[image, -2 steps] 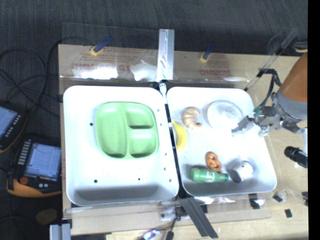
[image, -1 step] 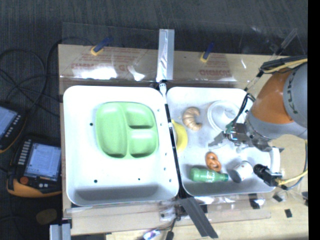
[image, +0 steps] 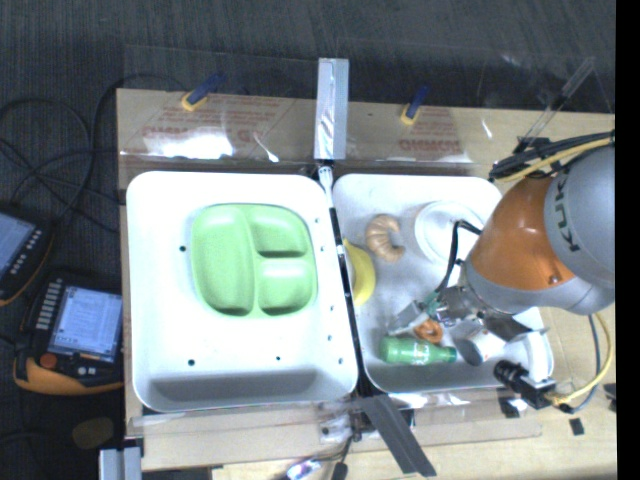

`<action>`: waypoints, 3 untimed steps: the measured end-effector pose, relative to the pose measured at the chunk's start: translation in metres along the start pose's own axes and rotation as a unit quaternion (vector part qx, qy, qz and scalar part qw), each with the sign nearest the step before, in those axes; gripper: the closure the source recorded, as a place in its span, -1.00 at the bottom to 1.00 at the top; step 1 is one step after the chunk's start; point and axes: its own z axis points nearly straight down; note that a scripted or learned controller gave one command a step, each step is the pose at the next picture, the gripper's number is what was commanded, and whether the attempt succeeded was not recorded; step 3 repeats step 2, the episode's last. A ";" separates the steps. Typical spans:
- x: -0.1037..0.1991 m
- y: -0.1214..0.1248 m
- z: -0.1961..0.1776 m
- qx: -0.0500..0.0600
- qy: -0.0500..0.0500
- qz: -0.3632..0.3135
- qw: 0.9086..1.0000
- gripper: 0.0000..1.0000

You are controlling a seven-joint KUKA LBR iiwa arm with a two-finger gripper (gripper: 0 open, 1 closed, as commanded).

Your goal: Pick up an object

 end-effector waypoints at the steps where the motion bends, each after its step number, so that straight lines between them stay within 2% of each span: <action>1: 0.001 0.001 -0.009 0.000 0.002 0.000 1.000 1.00; 2: 0.073 0.098 -0.103 0.008 0.004 0.014 1.000 1.00; 3: 0.073 0.098 -0.103 0.008 0.004 0.014 1.000 1.00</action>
